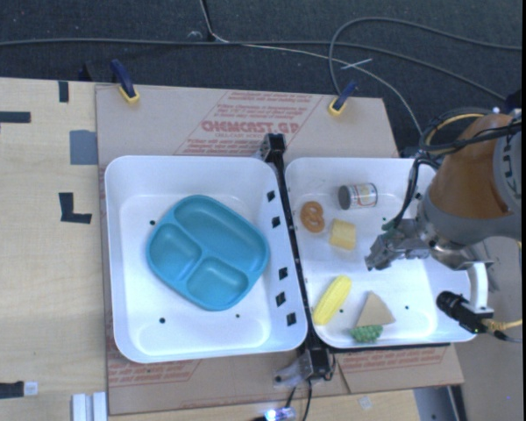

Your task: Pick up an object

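Grey arm (pixel 473 191) hides part of right bin (pixel 421 323); pincer (pixel 379 254) state unclear.

Gripper (pixel 379 254) low in right bin (pixel 412 175), near yellow block (pixel 343 234); corn (pixel 332 299), pretzel (pixel 312 217), can (pixel 358 196) nearby. Blue tray (pixel 208 251) in left bin (pixel 123 235).

Wooden bench (pixel 35 261) bears cardboard sheet (pixel 245 121); two white bins (pixel 123 235) side by side on it

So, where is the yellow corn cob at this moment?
The corn cob lies in the right bin, near its front left corner, beside the tan wedge and below the yellow block.
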You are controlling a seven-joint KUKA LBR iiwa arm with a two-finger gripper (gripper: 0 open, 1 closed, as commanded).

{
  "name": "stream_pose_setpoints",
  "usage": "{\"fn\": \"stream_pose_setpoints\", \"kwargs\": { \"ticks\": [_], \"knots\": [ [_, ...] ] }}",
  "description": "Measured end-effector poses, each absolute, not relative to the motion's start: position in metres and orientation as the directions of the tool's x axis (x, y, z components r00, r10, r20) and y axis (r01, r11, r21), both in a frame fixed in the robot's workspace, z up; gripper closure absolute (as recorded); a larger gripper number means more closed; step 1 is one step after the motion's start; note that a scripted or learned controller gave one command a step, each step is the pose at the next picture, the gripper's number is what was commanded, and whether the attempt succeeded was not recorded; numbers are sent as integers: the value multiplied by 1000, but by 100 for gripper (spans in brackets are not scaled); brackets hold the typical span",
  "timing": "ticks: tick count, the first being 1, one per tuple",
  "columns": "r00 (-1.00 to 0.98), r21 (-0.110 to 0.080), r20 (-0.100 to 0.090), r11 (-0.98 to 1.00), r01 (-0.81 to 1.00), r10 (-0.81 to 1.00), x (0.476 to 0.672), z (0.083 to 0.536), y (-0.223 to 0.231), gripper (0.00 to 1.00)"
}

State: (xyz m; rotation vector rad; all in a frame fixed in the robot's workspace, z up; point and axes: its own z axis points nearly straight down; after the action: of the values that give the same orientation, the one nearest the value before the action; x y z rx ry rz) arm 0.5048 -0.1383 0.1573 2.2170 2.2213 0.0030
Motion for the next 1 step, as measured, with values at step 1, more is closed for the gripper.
{"fn": "stream_pose_setpoints", "kwargs": {
  "ticks": [1],
  "knots": [
    [-2, 4, -1, 2, 1000, 1000, 506, 210, -138, 100]
  ]
}}
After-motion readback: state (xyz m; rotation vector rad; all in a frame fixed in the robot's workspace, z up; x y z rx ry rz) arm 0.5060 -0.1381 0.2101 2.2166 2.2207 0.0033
